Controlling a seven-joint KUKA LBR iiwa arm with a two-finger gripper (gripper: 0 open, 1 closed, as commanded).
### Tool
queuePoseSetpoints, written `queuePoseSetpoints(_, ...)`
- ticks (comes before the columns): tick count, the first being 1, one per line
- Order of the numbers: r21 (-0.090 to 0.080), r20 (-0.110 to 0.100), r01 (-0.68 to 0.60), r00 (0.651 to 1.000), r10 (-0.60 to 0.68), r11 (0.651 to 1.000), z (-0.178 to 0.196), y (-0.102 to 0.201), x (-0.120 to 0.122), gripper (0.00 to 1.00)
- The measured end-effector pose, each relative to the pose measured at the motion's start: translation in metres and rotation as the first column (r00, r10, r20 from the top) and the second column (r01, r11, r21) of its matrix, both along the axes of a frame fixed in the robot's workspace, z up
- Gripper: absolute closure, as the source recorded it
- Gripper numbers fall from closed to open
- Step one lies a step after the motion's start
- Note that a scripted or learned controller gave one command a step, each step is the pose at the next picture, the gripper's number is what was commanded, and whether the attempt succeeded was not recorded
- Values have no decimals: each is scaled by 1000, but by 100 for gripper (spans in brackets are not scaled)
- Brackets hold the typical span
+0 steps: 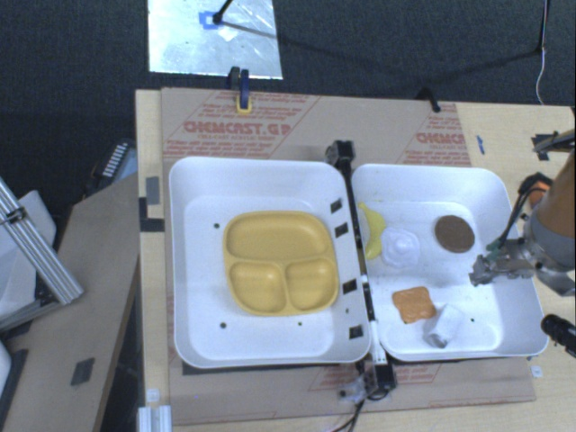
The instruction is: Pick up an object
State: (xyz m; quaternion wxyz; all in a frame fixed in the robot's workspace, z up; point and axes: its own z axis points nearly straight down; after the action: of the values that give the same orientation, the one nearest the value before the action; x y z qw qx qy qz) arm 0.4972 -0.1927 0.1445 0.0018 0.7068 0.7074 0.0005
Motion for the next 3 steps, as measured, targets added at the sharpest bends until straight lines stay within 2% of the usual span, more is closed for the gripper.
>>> queuePoseSetpoints(2,-1,2,-3,1000,3,1000,94,-3,6,100)
queuePoseSetpoints(3,3,0,-10,1000,10,1000,94,59,22,100)
